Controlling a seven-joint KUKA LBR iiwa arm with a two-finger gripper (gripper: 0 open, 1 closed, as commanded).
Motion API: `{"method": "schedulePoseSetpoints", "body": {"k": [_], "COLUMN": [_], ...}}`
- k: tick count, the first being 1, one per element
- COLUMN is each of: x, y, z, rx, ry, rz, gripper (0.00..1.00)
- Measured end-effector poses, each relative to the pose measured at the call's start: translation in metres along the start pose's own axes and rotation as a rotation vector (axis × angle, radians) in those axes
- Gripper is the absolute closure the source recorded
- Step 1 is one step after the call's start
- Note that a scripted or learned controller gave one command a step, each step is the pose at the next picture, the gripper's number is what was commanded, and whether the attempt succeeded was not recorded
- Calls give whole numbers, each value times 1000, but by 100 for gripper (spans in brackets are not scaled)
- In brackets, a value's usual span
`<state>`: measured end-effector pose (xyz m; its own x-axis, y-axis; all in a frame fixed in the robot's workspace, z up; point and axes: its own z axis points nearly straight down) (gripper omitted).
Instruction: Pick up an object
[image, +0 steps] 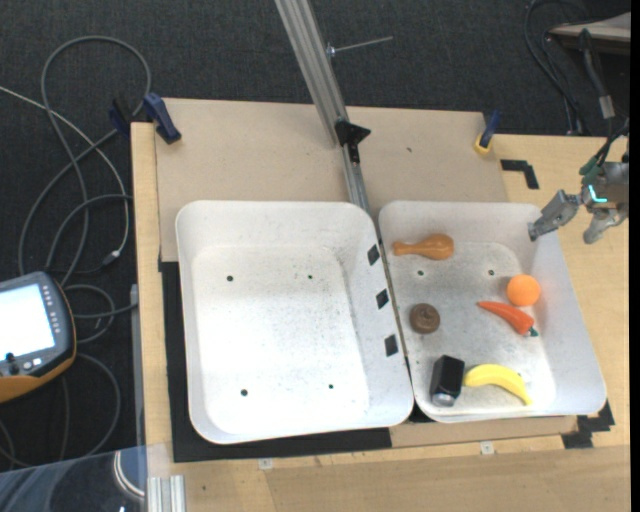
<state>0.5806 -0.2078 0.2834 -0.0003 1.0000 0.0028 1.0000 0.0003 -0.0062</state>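
Note:
The right bin (470, 215) holds several small objects. A tan drumstick-shaped toy (424, 247) lies near its back. An orange ball (523, 290) sits beside a red-orange carrot (508, 316). A brown round piece (425, 318) rests near the middle divider. A black block (446, 379) and a yellow banana (497, 381) lie at the front. My gripper (574, 222) hovers at the bin's far right back corner, open, its two grey fingers spread with nothing between them, well apart from every object.
The left bin (200, 240) stands beside the right one. A slanted metal rail (318, 75) runs from the top down to the bins' divider. Blue clamps (160, 115) grip the bench's back edge. A pendant and cables lie on the floor at left.

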Motion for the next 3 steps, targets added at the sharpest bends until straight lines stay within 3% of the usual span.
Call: {"method": "schedulePoseSetpoints", "body": {"k": [1, 2, 3], "x": [0, 0, 4], "y": [1, 10, 2], "z": [-3, 55, 101], "rx": [-4, 1, 1], "ry": [-2, 0, 0], "rz": [-2, -1, 0], "gripper": [0, 0, 0]}}
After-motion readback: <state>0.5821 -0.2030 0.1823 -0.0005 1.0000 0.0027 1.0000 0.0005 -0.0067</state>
